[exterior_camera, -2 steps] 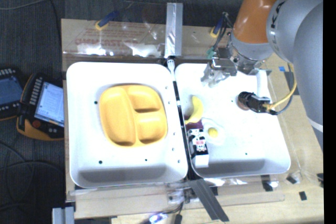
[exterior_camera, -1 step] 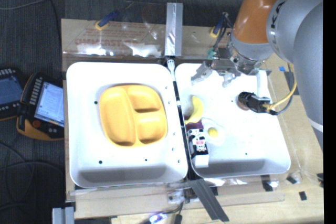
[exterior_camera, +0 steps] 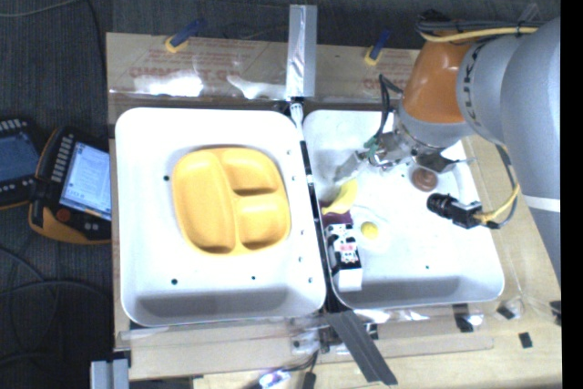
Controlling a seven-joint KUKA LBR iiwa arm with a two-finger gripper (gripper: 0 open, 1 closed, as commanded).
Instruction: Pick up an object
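Note:
In the right bin (exterior_camera: pixel 455 273) lie several small things. A yellow banana-shaped piece (exterior_camera: pixel 344 193) rests by the left wall, and a small yellow ball (exterior_camera: pixel 369 230) sits on a white disc just right of it. A black-and-white patterned box (exterior_camera: pixel 344 252) lies by the same wall nearer the front, and a brown round piece (exterior_camera: pixel 424 179) sits further right. My gripper (exterior_camera: pixel 353 164) reaches down-left from the orange wrist and hangs just above the banana-shaped piece, close to it. I see nothing held in it.
The left bin (exterior_camera: pixel 146 278) holds a yellow divided plate (exterior_camera: pixel 232 199). A black cable connector (exterior_camera: pixel 453 207) hangs off the arm over the right bin. The divider wall (exterior_camera: pixel 310 187) between the bins runs right beside the gripper. A tablet and pendant (exterior_camera: pixel 77 187) lie off the bench at left.

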